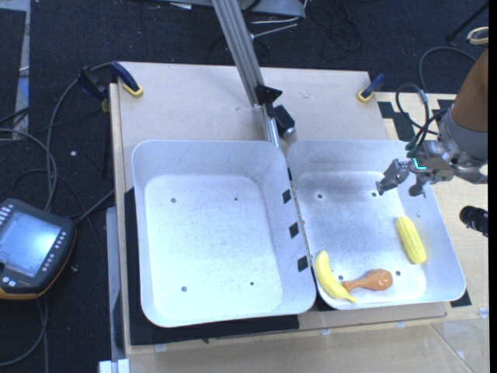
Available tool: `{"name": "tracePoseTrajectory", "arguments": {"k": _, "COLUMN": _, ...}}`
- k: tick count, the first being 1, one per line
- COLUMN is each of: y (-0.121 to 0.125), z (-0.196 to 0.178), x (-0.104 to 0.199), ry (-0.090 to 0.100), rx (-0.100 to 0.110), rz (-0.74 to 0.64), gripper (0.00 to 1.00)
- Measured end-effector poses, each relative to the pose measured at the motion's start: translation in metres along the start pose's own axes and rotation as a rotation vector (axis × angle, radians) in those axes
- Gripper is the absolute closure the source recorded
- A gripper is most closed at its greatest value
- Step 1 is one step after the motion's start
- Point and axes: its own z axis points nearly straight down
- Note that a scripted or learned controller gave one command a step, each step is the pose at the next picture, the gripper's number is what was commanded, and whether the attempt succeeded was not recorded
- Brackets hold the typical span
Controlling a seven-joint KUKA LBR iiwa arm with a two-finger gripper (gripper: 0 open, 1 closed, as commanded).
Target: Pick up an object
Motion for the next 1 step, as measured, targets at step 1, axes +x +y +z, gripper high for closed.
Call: {"name": "tracePoseTrajectory", "arguments": {"k": 1, "y": 0.0000, "z": 0.0000, "x": 0.0000, "ry": 0.000, "rx": 0.000, "rz": 0.000, "gripper": 0.00}}
